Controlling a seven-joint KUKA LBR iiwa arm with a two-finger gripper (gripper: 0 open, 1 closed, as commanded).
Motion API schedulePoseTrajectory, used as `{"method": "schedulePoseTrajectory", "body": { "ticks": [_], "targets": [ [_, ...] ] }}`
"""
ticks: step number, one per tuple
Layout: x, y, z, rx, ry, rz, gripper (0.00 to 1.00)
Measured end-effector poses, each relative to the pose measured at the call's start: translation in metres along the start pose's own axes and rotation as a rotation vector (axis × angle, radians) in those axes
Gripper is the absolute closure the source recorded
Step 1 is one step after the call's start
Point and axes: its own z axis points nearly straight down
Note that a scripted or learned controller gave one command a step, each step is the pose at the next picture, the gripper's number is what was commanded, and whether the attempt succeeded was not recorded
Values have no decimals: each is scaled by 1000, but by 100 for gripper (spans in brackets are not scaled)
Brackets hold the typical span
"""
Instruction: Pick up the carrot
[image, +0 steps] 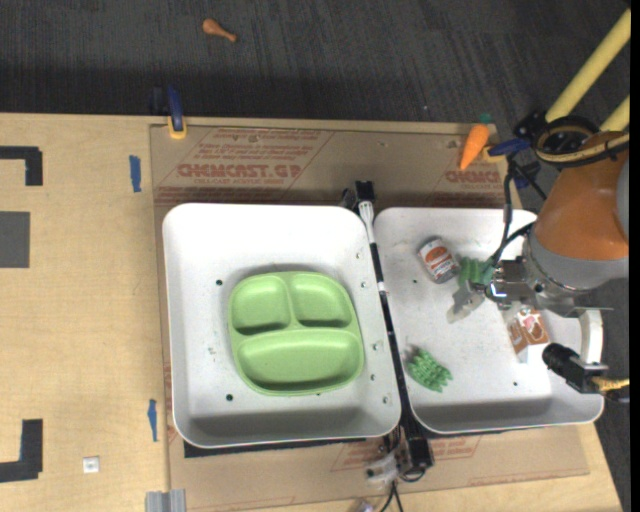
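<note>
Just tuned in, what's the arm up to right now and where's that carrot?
The gripper is low over the right bin, beside a small can and above a green toy. The carrot lies outside the bins, on the cardboard past the right bin's far edge, untouched. The left bin holds a green divided plate.

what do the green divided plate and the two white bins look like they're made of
Green plate: likely molded plastic, with a matte, even colour and soft rounded dividers. White bins: probably thin formed plastic, smooth and slightly glossy, with rounded corners and a rolled rim.
</note>
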Motion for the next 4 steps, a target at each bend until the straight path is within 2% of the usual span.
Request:
{"method": "schedulePoseTrajectory", "body": {
  "ticks": [1,2,3,4],
  "targets": [
    [25,-43,-182,-4,-2,-419,0],
    [71,-48,-15,-1,0,-578,0],
    [71,-46,-25,-5,-1,-576,100],
    [133,-45,-15,-3,-1,-421,100]
  ]
}}
